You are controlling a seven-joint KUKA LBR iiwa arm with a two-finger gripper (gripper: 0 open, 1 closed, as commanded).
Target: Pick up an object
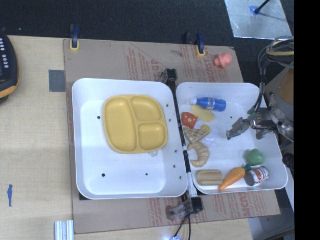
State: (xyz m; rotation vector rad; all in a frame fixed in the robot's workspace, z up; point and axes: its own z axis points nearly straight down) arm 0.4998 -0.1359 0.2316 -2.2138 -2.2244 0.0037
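Gripper (236, 130) sits low over the right bin (235, 90), near its right wall, arm (272, 120) reaching in level from the right edge. Whether the fingers stand apart or together I cannot tell; nothing shows between them. Nearest candidate: green object (255, 156), just below and slightly right of the gripper. Carrot (232, 178) lies further down, long axis slanting up to the right, touching a small can (257, 174). Blue bottle (210, 103) lies crosswise up-left, well apart. The yellow divided plate (135, 123) sits in the left bin (95, 184). Judgement: a short move toward the near edge would put the gripper over the green object.
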